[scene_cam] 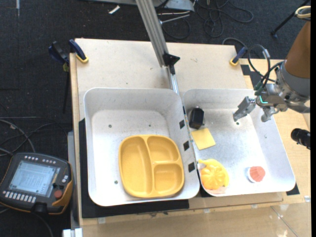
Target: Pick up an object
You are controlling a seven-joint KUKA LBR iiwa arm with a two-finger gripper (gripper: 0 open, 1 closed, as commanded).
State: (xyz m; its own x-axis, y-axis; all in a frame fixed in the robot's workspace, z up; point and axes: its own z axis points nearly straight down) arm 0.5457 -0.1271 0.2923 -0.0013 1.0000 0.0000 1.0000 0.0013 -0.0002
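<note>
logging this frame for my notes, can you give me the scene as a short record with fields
left bin: white bin holding a yellow divided tray
right bin: white bin holding four items
black object: small dark block near the divider, far side
yellow square: flat yellow piece just in front of the black block
yellow lump: crumpled yellow item at the near left corner
red item: small round red piece near the front right
claw: claw open, above the far part of the right bin, holding nothing
</note>
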